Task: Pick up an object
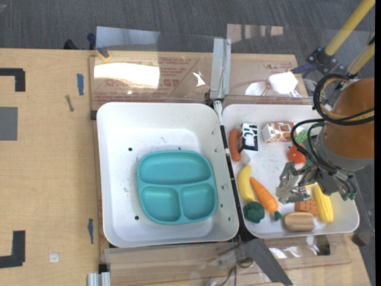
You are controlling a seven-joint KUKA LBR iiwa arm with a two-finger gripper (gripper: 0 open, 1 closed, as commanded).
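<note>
Down in the right-hand shallow white plastic bin the toy food sits in a heap, and the metal two-finger gripper hangs low over the lower half of it, just beside the orange plastic carrot. That carrot looks the likeliest target, lying slantwise between the yellow plastic banana and the fingers. Whether they are spread or closed I cannot tell from up here — nothing shows between them. Crowding is the trouble: a yellow corn cob, an orange waffle-like block and a tan bread roll press in close, with a green broccoli floret touching the carrot's tip. The left-hand bin carries a teal three-compartment plate — well apart on the wooden surface.
</note>
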